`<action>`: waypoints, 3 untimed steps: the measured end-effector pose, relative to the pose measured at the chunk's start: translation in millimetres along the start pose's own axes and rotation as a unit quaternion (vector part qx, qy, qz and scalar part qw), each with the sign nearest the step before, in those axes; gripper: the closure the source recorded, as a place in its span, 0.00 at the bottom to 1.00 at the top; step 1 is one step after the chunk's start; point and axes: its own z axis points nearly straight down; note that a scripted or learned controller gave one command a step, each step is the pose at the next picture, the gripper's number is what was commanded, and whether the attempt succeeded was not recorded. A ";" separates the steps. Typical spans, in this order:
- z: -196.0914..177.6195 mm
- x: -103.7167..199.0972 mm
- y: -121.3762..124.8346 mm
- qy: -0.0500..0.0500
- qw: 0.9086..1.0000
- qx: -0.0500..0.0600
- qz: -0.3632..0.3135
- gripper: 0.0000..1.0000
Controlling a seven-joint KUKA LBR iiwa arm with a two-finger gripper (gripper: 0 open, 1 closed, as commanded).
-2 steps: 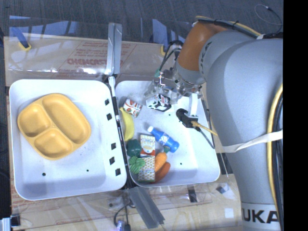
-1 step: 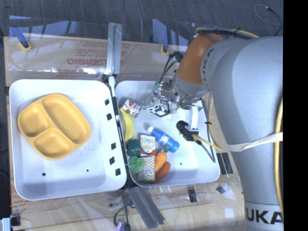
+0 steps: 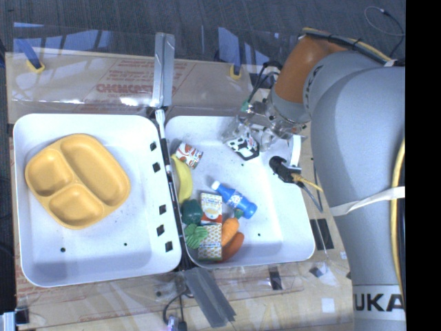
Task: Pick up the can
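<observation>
- Currently the grey arm's two-finger gripper [image 3: 245, 145] is hovering over the right white bin [image 3: 289, 243], its grip state impossible to tell.
- Nearby, the small red-and-white can [image 3: 187, 155] is lying untouched, awaiting pickup.

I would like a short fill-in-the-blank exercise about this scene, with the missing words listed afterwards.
1. The yellow plastic divided tray lies in the ____ white bin.
2. The small red-and-white can lies at the upper end of the yellow ____, in the right white bin.
3. The blue plastic bottle has a ____ cap.
4. The robot's pincer hovers to the ____ of the can in the view.

Missing words: left; banana; white; right
</observation>
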 end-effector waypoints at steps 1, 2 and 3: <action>0.9 68.4 -18.5 -0.004 1.000 -0.003 -0.009 0.00; 0.1 64.7 -52.6 -0.005 0.999 -0.005 -0.034 0.00; 0.7 26.0 -8.0 -0.004 1.000 -0.002 -0.007 0.00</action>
